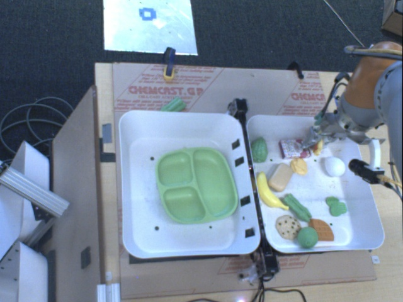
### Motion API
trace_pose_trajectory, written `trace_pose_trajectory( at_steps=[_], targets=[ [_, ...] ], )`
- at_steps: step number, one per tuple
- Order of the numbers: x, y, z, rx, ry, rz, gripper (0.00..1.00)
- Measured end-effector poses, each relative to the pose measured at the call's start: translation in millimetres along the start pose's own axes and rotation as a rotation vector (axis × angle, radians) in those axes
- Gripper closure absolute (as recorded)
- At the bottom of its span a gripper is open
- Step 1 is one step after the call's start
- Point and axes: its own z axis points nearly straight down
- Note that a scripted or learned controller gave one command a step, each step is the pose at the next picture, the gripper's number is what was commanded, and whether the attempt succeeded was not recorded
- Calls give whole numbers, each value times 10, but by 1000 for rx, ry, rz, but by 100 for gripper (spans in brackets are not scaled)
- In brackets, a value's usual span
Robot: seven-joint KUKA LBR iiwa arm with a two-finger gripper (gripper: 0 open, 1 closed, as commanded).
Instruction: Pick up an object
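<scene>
My gripper [313, 138] hangs low over the back of the right bin [371, 228], on the grey arm with its orange band [368, 80]. Its tip is right beside a red-and-white packet [290, 148] and a small yellow piece [318, 147]. Close by lie a yellow lump [299, 166], a white egg [334, 166] and a tan block [281, 177]. Further forward are a banana [269, 192], a long green vegetable [296, 206], a broccoli piece [336, 206], a cookie [287, 226], a green ball [307, 237] and an orange wedge [322, 229]. A green leafy piece [259, 149] sits at the bin's left wall.
The left bin [135, 231] holds a green divided plate [196, 185]. A black divider with clips [245, 162] runs between the bins. A black part of the arm [365, 170] juts over the right bin's right side. Cables lie at the far left of the bench.
</scene>
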Motion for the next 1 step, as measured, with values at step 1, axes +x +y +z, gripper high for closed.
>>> trace_pose_trajectory(
  at_steps=[1],
  targets=[
    [1072,-20,-665,0,5,-6,100]
  ],
)
